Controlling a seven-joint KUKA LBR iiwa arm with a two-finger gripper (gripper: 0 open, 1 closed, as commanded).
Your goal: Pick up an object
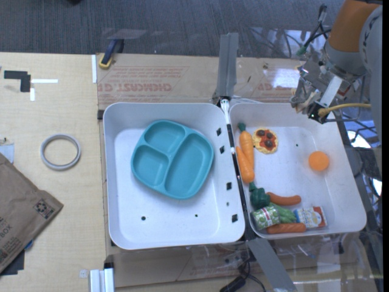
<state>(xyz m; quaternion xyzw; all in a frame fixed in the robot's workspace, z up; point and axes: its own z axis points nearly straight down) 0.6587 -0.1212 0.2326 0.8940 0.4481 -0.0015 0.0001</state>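
My gripper (309, 106) hangs over the back rim of the right bin (340, 193), near its far right corner, with nothing seen in it. Below it in that bin lie a small toy pizza (265, 140), an orange ball (318, 161) and two carrots (245, 154) along the left wall. At the front of the bin sit a green broccoli piece (258, 196), a red sausage (284, 198) and a printed packet (290, 216). The ball is the closest of these to the gripper, a little toward the front.
The left bin (121, 212) holds a teal divided plate (173, 159). On the bench to the left are a tape ring (61, 151) and a brown cardboard box (21, 218). A yellow-handled tool (109, 53) lies behind the bins. Cables hang around the arm (355, 23).
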